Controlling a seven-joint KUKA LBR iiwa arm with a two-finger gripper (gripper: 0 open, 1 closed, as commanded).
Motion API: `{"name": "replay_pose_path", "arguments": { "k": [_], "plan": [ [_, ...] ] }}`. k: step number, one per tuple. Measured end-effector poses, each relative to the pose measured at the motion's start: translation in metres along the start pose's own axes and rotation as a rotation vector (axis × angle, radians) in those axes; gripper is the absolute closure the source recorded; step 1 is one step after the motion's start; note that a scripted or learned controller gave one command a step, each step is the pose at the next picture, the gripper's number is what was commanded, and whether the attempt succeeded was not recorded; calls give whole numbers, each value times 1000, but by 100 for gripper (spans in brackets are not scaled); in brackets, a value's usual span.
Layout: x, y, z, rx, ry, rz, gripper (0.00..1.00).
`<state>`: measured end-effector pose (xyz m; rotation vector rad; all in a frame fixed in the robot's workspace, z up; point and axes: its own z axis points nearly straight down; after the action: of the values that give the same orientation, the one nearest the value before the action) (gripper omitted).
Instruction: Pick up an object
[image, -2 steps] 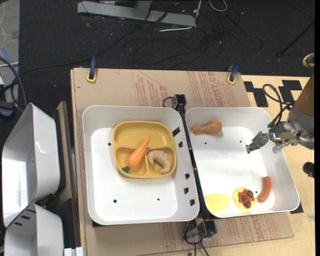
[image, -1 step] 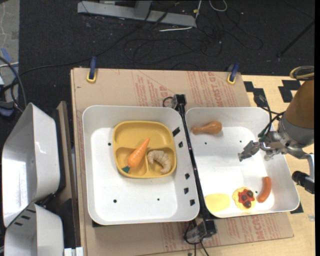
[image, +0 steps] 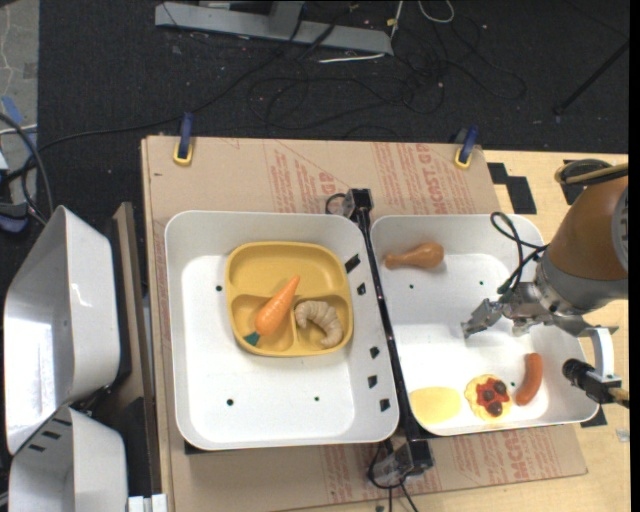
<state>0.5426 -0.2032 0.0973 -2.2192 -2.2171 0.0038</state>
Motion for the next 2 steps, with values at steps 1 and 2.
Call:
{"name": "replay_pose_path", "arguments": {
  "k": [1,2],
  "plan": [
    [0,2,-14,-6,-2,-1,100],
    [-10,0,-63,-10,-4,1,100]
  ]
}}
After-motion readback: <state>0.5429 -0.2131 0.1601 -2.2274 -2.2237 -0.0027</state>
